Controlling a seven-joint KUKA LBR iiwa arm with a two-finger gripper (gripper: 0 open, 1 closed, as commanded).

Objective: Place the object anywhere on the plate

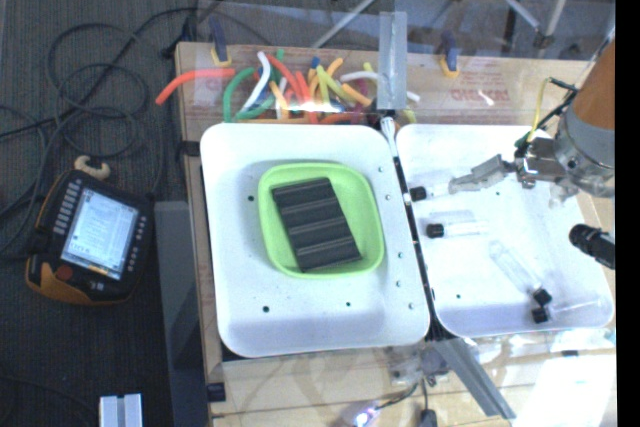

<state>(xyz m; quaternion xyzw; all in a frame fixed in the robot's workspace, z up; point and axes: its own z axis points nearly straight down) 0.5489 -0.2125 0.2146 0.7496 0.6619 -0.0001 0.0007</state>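
A lime-green square plate (pixel 368 205) lies in the left white bin (pixel 230 255). A dark grey ridged rectangular block (pixel 315 223) rests flat on the plate, turned slightly off square. My gripper (pixel 472 179) reaches in from the right and hovers over the upper left part of the right bin (pixel 590 315), well away from the plate. The grey arm with its orange band (pixel 605 90) rises at the right edge.
Several small clear tubes with black caps lie in the right bin, one (pixel 452 229) near the divider and one (pixel 520 271) lower right. Coloured cables (pixel 290 85) pile up behind the left bin. A teach pendant (pixel 90 230) lies on the floor at the left.
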